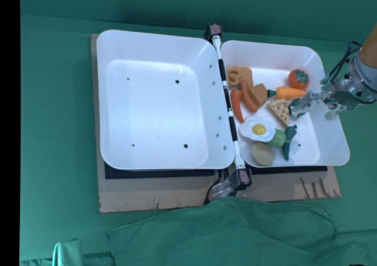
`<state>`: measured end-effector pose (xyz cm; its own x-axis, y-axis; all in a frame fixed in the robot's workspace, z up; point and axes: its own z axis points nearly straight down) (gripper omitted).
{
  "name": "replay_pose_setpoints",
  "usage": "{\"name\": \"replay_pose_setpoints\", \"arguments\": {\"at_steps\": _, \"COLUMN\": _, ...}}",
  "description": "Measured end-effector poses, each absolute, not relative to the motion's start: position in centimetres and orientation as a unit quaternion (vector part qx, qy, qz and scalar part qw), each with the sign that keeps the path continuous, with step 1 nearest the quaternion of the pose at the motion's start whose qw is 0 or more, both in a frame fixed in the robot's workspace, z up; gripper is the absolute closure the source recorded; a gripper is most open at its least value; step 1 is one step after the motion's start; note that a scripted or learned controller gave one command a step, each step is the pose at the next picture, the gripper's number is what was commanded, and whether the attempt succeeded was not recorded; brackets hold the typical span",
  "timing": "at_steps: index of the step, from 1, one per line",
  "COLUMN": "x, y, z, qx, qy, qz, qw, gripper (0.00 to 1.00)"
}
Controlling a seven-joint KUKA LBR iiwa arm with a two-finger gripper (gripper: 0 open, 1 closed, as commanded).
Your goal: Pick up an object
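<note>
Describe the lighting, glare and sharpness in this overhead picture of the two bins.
Camera view: even, soft light; the left bin floor shows a pale bluish sheen, brightest glare in the picture; soft shadows edge the toy food in the right bin; the fried egg and carrot look reasonably sharp; the gripper looks slightly blurred.

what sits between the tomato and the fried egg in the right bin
In the camera view, between the tomato and the fried egg lie the orange carrot and, below it, the waffle wedge.
</note>
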<state>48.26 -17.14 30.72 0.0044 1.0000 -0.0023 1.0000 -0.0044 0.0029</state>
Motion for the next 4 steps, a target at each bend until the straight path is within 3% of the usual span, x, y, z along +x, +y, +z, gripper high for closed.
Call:
{"name": "replay_pose_setpoints", "arguments": {"at_steps": 1, "x": 48.3, "y": -17.1, "z": 30.7, "qx": 0.709, "qy": 0.706, "qz": 0.0002, "qw": 0.002, "gripper": 0.0}}
{"name": "replay_pose_setpoints", "arguments": {"at_steps": 3, "x": 47.7, "y": -18.2, "z": 19.5, "qx": 0.709, "qy": 0.705, "qz": -0.0013, "qw": -0.001, "gripper": 0.0}}
{"name": "replay_pose_setpoints", "arguments": {"at_steps": 4, "x": 47.9, "y": -18.5, "z": 18.3, "qx": 0.709, "qy": 0.705, "qz": 0.0016, "qw": 0.004, "gripper": 0.0}}
